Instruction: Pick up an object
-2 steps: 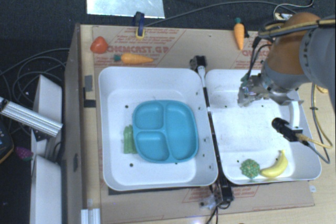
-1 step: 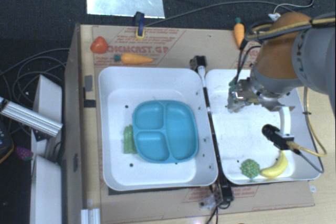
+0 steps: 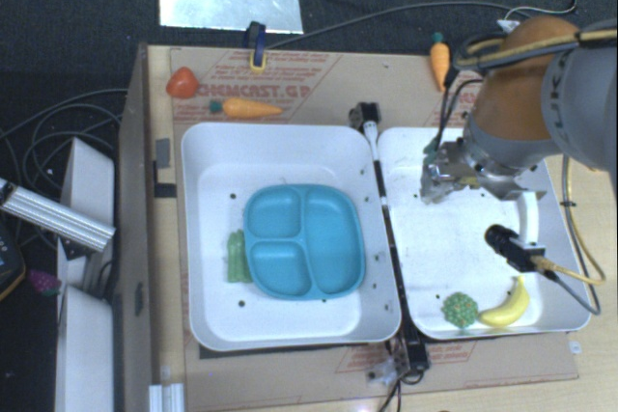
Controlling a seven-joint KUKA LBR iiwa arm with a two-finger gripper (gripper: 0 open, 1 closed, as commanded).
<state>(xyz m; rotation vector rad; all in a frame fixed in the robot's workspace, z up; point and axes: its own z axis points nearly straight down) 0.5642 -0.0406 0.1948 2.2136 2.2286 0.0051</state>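
Observation:
In the right bin (image 3: 425,289), a yellow banana (image 3: 507,306) lies near the front edge with a green bumpy ball (image 3: 460,309) just to its left. My gripper (image 3: 442,178) hangs over the far left part of that bin, well behind both toys and apart from them. Nothing can be seen in its grasp. The left bin (image 3: 217,164) holds a blue divided plate (image 3: 302,240), and a green toy (image 3: 237,257) lies along the plate's left edge.
On the cardboard behind the bins lie an orange carrot (image 3: 249,108), a red tomato (image 3: 182,83) and a smaller carrot (image 3: 440,63). A black cable plug (image 3: 512,246) hangs from the arm over the right bin. A ridge (image 3: 383,207) divides the bins.

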